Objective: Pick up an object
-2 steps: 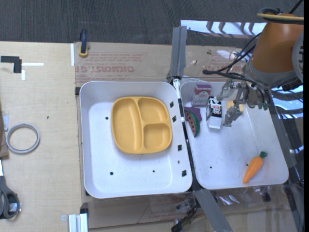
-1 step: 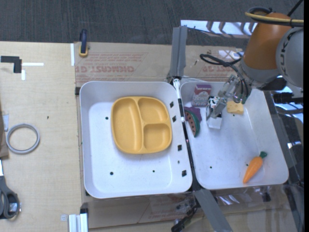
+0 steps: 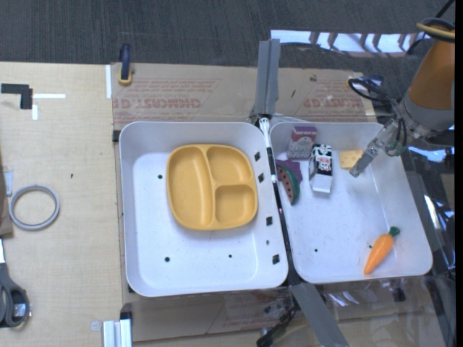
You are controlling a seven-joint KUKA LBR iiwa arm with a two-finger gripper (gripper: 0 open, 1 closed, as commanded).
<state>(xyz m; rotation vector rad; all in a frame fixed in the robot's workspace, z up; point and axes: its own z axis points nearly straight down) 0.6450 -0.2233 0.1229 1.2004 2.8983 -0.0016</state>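
Gripper [image 3: 359,166] hung low in the frame's right bin [image 3: 405,194], beside a yellow block [image 3: 350,158], probably lining up a grasp; grip state unreadable.

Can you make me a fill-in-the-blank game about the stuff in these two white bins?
1. The yellow plate lies in the ____ bin.
2. The yellow plate has ____ compartments.
3. The toy in the right bin's near corner is a ____.
4. The watermelon slice lies against the right bin's ____ wall.

Missing words: left; three; carrot; left
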